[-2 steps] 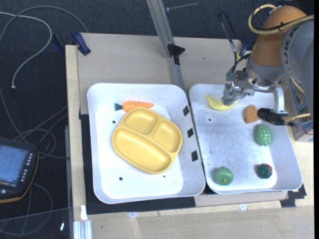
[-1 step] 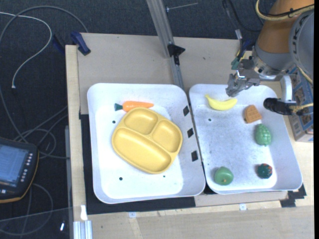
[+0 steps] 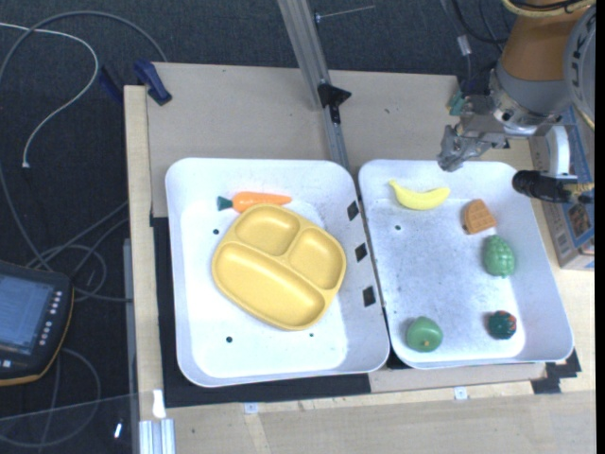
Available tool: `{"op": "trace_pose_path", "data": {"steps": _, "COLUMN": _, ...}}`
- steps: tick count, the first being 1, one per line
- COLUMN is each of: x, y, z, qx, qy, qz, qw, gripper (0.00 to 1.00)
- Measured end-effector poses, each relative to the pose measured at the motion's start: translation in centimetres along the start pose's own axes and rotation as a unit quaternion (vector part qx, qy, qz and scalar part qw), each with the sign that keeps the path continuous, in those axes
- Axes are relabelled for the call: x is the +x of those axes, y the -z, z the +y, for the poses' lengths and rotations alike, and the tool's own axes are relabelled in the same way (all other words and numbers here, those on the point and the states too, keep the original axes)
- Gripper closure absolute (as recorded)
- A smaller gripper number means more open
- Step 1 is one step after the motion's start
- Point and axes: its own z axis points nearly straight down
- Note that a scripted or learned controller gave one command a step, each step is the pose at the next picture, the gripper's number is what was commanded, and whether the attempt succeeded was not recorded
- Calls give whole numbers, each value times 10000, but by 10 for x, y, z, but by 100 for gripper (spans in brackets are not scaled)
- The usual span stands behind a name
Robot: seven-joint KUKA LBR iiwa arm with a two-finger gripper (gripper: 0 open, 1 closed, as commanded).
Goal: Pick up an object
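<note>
1. The gripper (image 3: pixel 456 154) hangs above the far edge of the right bin (image 3: pixel 444 253), just past the rim. Whether the jaws are spread or pressed together I cannot tell from this slant, since they show as a small dark blur. Nothing appears to sit between them.
2. Nearest candidate: the banana (image 3: pixel 420 196), lying flat near the bin's far edge, just inside from the gripper and apart from it. My call is that this is the step in hand, lining up over it before descending.
3. To do it well, centre over the banana's thick middle and turn the wrist so the jaws close across its narrow width, not along its curve. A curved toy will likely squirt sideways if pinched near a tip.
4. Watch the rim: the banana sits close to the far wall, so come down straight and stay clear of that edge.
5. Further out along the right edge lie the brown waffle-like piece (image 3: pixel 478 218) and the bumpy green fruit (image 3: pixel 499 256). Near the front edge sit the green apple (image 3: pixel 423 334) and a dark red-and-green piece (image 3: pixel 501 325). All are well spaced, so each is a fair fallback.
6. The left bin (image 3: pixel 189 272) carries a yellow divided plate (image 3: pixel 279 266) with a carrot (image 3: pixel 257 200) against its far side, a harder reach.
</note>
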Motion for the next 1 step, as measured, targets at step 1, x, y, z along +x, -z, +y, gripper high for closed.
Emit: {"op": "trace_pose_path", "data": {"steps": 1, "x": 58, "y": 6, "z": 12, "qx": 9, "qy": 29, "qz": 13, "qw": 10000, "gripper": 100}}
